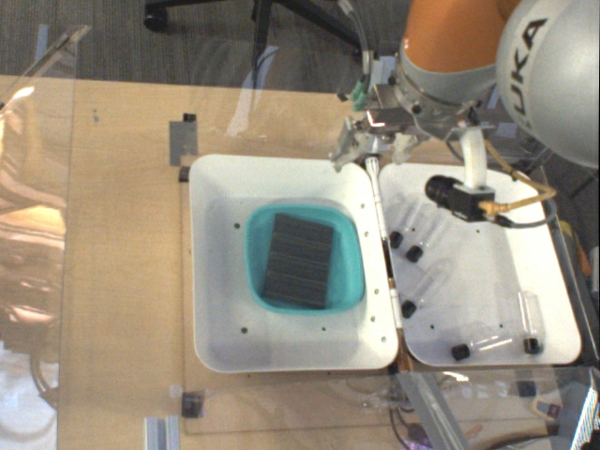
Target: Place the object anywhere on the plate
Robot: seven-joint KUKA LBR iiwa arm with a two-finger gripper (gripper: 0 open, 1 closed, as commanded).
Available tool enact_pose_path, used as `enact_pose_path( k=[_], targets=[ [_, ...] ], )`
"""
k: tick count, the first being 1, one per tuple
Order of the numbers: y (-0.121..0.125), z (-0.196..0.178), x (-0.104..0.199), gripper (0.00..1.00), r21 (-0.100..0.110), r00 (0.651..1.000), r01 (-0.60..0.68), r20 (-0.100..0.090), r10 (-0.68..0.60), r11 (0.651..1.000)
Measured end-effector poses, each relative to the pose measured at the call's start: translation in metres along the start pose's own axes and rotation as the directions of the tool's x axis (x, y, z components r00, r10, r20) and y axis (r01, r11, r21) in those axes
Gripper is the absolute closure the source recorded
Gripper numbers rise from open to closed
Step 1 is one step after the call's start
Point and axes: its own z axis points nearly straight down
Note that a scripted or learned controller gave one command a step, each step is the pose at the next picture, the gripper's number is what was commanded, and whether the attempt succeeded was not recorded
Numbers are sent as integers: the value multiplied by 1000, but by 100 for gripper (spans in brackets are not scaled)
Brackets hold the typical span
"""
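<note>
Two white bins sit side by side on a wooden bench (112, 251). The left bin (216, 336) holds a teal plate (349, 261), and a dark ribbed block (300, 261) lies flat on it. The right bin (553, 298) holds several small clear tubes with black caps (483, 345). The grey and orange arm (469, 17) hangs over the top of the bins, with its gripper (370, 148) by the wall between them.

Dark ribbed object (299, 260) on teal plate (352, 270); 2 white bins (216, 279).

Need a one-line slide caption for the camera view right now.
Dark ribbed block lies on the teal plate in the left bin; gripper sits above the bins' divide.
</note>
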Motion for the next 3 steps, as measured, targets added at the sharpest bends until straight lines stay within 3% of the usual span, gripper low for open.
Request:
enact_pose_path(
  k=[1,2,3],
  targets=[
    [4,-86,-44,0,-10,991,-135,0,135,991],
    [58,-84,-24,0,-5,873,-487,-1,487,873],
    [-30,-85,-12,0,-2,633,-774,-2,774,633]
  ],
)
